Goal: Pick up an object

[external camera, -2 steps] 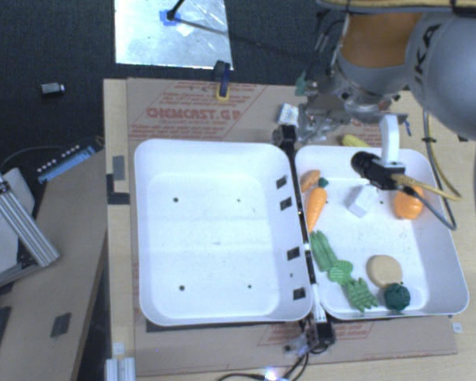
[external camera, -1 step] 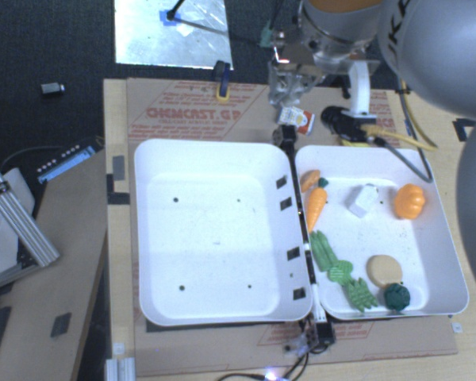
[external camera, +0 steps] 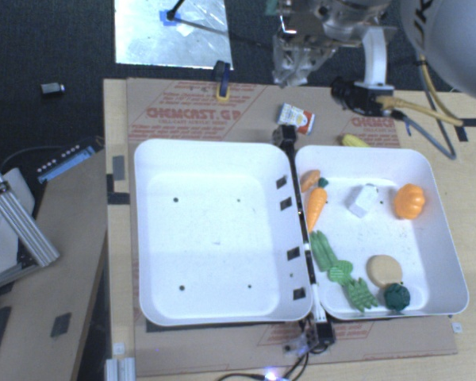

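Hovering above the table's far edge, your claw (external camera: 295,63) is well clear of the right bin (external camera: 440,236); its grip state cannot be told. Nothing is picked yet: carrot (external camera: 316,205), orange pumpkin (external camera: 409,201) and white block (external camera: 363,199) lie inside.

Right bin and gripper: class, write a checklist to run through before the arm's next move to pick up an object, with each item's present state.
1. Objects available in the right bin: ok; carrot, orange pumpkin and white block lie there.
2. Gripper above the bin: not ok; it hangs behind the bins, over the cardboard.
3. Nothing between the fingers: cannot tell.
4. Target free of neighbours: ok for the pumpkin; not ok for the carrot, which touches the bin wall.
5. Finger opening: cannot tell.
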{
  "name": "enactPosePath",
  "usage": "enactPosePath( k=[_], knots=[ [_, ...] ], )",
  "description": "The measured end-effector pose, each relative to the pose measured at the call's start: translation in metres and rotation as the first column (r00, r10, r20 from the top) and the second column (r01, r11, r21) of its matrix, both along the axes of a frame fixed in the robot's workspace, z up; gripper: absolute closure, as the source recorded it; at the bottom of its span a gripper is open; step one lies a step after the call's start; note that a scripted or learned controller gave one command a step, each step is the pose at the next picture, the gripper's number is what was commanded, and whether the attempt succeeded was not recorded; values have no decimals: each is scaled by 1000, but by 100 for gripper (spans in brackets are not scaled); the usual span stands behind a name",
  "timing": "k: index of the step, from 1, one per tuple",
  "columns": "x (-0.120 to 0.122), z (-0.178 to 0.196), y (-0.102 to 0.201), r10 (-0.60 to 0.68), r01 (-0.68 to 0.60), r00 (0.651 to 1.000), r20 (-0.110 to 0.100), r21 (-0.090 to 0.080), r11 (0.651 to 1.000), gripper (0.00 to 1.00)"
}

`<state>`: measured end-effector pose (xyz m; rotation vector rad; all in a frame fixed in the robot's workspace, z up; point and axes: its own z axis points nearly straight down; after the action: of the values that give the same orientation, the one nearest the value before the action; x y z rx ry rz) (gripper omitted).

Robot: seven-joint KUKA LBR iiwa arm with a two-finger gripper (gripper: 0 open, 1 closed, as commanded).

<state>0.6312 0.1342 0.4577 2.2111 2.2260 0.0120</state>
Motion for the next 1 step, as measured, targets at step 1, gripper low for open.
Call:
enactPosePath(
  k=[1],
  knots=[
    [-14, 28, 23, -1, 1, 1000, -4, -2, 1000, 100]
  ],
)
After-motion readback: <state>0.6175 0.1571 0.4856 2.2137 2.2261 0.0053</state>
